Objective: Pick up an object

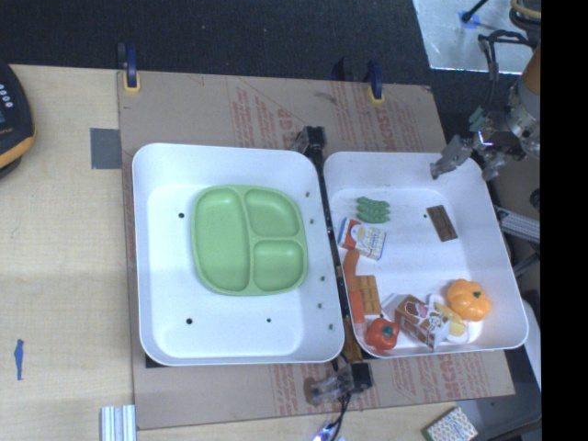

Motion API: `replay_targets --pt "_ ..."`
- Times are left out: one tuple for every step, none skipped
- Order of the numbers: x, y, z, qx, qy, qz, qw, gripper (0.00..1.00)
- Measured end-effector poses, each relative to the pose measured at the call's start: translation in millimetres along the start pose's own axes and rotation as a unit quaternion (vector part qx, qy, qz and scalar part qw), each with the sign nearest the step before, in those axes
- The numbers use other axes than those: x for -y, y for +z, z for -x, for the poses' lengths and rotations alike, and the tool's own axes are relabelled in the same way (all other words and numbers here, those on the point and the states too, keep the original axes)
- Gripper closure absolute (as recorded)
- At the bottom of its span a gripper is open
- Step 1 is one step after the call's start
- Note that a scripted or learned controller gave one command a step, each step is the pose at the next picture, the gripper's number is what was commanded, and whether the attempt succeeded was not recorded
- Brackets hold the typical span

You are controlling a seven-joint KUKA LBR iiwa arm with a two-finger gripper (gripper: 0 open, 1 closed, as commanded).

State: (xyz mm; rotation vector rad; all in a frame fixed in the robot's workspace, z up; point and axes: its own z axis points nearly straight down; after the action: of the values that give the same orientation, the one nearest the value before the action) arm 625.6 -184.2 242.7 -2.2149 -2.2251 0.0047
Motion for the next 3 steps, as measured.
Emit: replay_targets --pt "31.0 104.2 -69.9 -0.002 -0.003 -0.005 1.0 0.0" --pt "-11.8 153.5 -80.5 0.0 -0.002 0.0 1.0 0.0" --pt "-32.7 149.8 -66.2 0.0 -0.001 0.002 1.0 0.0"
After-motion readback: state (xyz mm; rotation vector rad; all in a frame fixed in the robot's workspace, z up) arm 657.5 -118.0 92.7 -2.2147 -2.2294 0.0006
